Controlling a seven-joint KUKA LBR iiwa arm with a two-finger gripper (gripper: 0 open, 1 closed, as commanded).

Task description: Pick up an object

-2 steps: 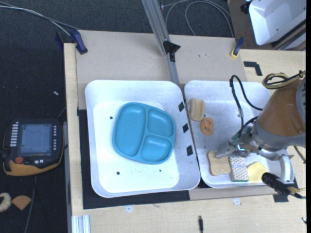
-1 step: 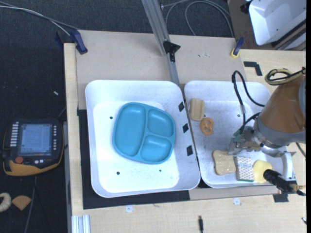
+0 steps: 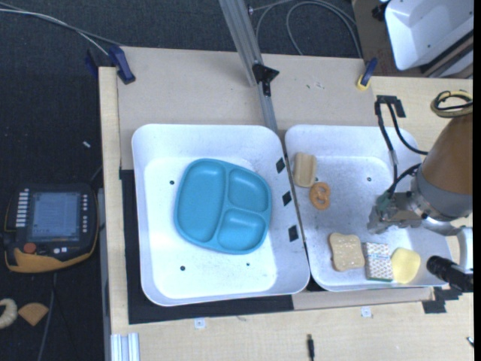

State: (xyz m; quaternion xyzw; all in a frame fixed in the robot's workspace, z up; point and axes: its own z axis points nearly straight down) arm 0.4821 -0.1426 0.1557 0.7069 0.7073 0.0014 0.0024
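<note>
The tool point(image 3: 387, 218) hangs low over the right bin point(image 3: 353, 143), near its right side, and it is small and blurred against the speckled floor, so I cannot tell how it stands or whether anything is in it. The arm point(image 3: 449, 170) above it is cut off by the picture's right edge, its orange band covering much of the wrist. Just below the tool, along the bin's near wall, lie a checked sponge point(image 3: 378, 262), a pale yellow piece point(image 3: 406, 265) touching it on the right, and a slice of toast point(image 3: 346, 251) touching it on the left. Farther left sit a small pretzel point(image 3: 320, 195) and a tan bread piece point(image 3: 304, 169), close to the dividing wall. The left bin point(image 3: 150, 201) holds a blue sectioned plate point(image 3: 223, 204). Both bins rest on the wooden bench point(image 3: 188, 81).
</note>
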